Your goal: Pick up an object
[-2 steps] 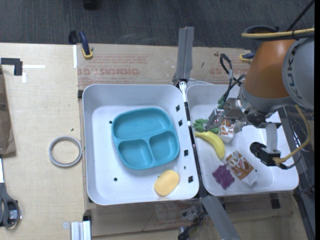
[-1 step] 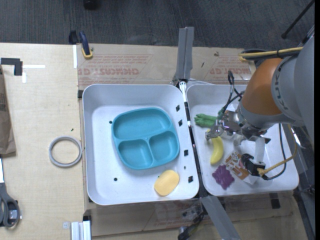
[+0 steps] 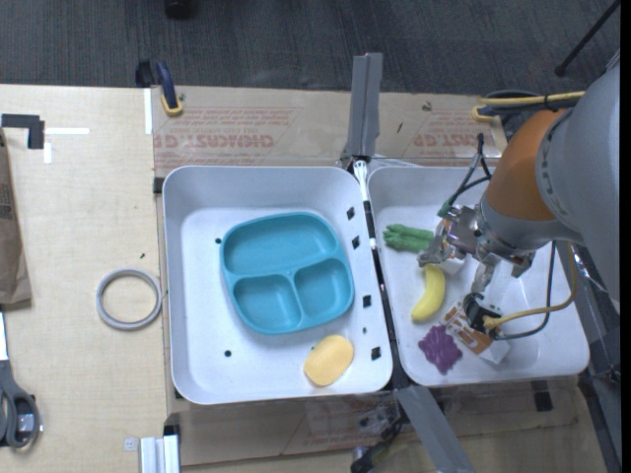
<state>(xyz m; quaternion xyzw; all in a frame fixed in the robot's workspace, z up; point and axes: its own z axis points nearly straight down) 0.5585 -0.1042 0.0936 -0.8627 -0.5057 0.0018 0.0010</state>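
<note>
My gripper (image 3: 446, 247) hangs in the right bin (image 3: 552, 358), whether spread or closed I cannot tell; the banana (image 3: 428, 295) lies just below it, long axis running up toward me, green toy (image 3: 407, 236) beside

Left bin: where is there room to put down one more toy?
In the left bin, bare floor runs along the left wall beside the blue tray, and along the top wall above it. The lower right corner is tight: the yellow lemon sits just below the tray.
</note>
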